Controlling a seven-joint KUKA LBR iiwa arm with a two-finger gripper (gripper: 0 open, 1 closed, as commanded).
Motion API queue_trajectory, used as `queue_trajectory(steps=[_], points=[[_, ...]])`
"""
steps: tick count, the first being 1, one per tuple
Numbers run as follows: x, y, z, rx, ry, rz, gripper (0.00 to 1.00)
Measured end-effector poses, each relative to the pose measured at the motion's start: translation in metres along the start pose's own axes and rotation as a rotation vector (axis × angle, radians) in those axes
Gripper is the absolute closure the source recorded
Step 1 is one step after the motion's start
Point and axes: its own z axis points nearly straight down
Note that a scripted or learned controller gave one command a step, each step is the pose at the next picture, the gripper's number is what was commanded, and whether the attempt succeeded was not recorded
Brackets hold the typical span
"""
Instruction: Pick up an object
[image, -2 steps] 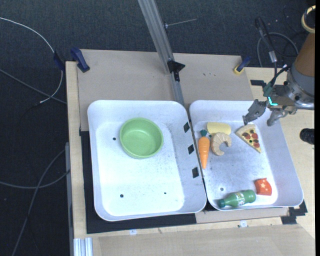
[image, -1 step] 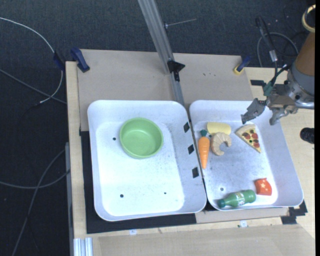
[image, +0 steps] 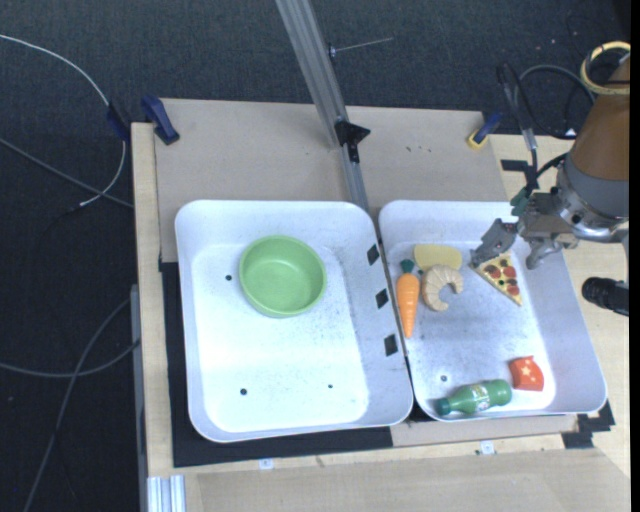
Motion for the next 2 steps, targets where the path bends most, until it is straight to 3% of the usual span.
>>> queue_trajectory(steps=[2], points=[[0.006, 0.000, 0.128, 0.001, 0.001, -0.001, 0.00]])
